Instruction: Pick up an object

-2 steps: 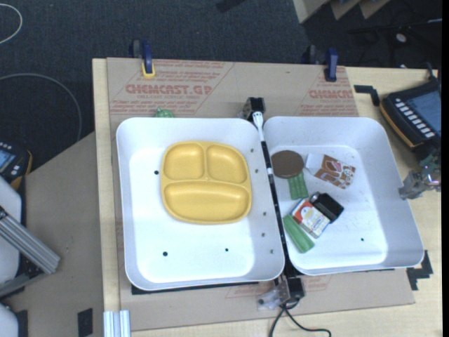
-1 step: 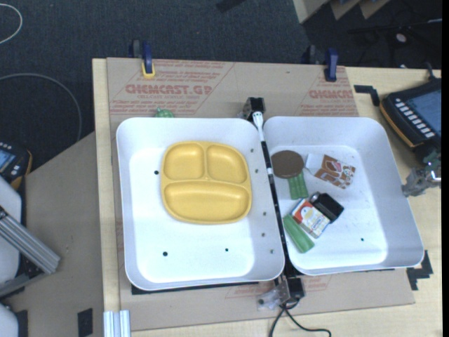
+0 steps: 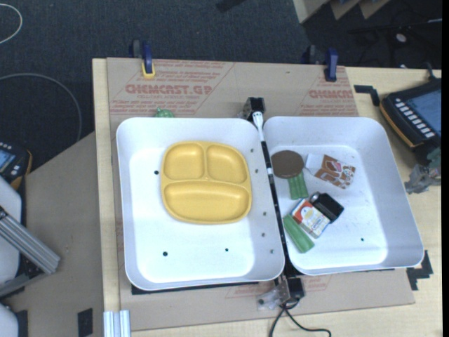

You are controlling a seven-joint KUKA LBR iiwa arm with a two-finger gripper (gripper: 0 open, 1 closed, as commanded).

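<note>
Camera view, yellow three-compartment plate (image 3: 206, 191) in left bin (image 3: 140, 244), small packets (image 3: 313, 216) in right bin (image 3: 379, 251).

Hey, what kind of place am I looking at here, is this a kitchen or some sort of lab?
Most likely a robotics lab bench, not a kitchen: two white bins sit on a board held by clamps, with a control pendant at the side and cables on carpet.

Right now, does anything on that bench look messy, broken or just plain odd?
Nothing looks broken or spilled. The yellow divided plate sits flat in the left bin. The right bin holds a loose jumble: brown disc, green pieces, small packets, overlapping near its left side.
</note>
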